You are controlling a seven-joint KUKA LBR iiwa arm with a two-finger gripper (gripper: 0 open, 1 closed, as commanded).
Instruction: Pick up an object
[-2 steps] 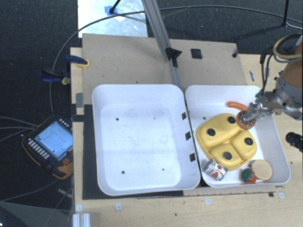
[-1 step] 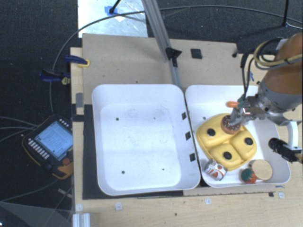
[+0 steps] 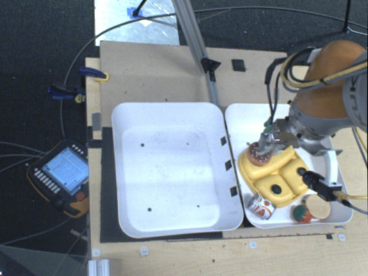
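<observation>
The pincer [image 3: 266, 144] hangs low over the left half of the right bin [image 3: 238, 117], pointing down at a small round brown piece [image 3: 260, 156] with a reddish rim. From this slant its tip blends with that piece, so I cannot tell how wide it stands or whether it has hold of anything.

The brown piece sits on the upper left end of a big yellow plastic toy [image 3: 275, 174]. The toy is a lumpy shape with two dark holes in its top, and it lies across the middle of the bin. Just below its lower left edge, a small red and white can [image 3: 260, 207] leans by the bin's front wall. To the right of the can, along the same front edge, a green and red ball [image 3: 300, 214] lies against a flat tan disc [image 3: 319, 207].

The arm [image 3: 328, 96], grey with an orange band, comes in from the right above these things. The left bin [image 3: 167, 106] lies just beside the right one, with three small black tabs [image 3: 228, 165] along the edge where they meet. Both bins rest on a tan bench [image 3: 149, 68], and a metal pole [image 3: 192, 27] slants up behind them. A blue clamp [image 3: 92, 73] grips the bench's left edge. On the dark floor further left lies a handheld control pad [image 3: 60, 174] with a lit screen.
</observation>
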